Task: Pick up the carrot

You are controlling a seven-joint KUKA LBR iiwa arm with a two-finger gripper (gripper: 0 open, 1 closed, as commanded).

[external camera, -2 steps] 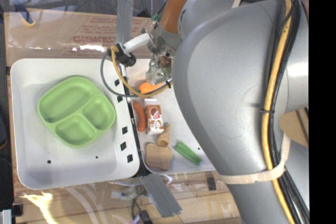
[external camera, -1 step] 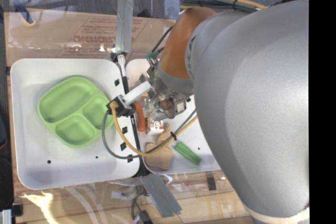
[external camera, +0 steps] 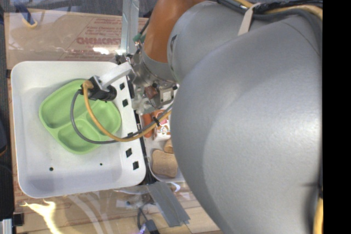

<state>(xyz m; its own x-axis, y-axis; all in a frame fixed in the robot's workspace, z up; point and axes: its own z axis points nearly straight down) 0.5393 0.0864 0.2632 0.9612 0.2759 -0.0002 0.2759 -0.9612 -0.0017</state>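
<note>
My own arm (external camera: 247, 112) covers nearly all of the right bin (external camera: 149, 172), leaving just an orange sliver of the carrot (external camera: 147, 118) and part of a tan thing (external camera: 163, 163) by its left wall, and hides my gripper's fingertips.

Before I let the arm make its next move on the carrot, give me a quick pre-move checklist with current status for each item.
1. Carrot located: cannot tell. An orange sliver shows by the right bin's near edge, under the wrist; it may be the carrot.
2. Carrot held: cannot tell. The arm blocks the view there.
3. Arm over the correct bin: ok. The wrist hangs above the seam between the bins, over the right bin.
4. Left bin contents out of the way: ok. The green divided plate lies flat there.
5. Cable clearance: not ok. A yellow cable loops over the green plate.
6. Neighbouring items: a tan object lies in the right bin near the orange sliver.
</note>
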